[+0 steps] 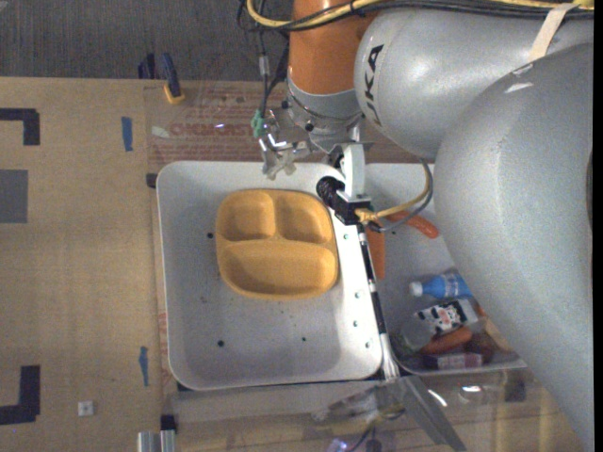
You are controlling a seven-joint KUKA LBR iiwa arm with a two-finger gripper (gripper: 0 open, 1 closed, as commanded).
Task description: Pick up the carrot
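camera view | carrot (378, 249): one, orange, slim, partly hidden by my arm, in right bin (415, 295) against the divider | my gripper (279, 161): over left bin's (188, 281) top edge, grip state — cannot tell | yellow sectioned plate (277, 243): one, three compartments, left bin | bottles (443, 287): two, right bin | bins: two

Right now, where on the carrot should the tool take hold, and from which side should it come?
Probably from above, at the bare orange stretch of the carrot beside the divider between the bins. It lies long and thin along that wall; its upper part is hidden behind the cable, so closing across its width seems safest.
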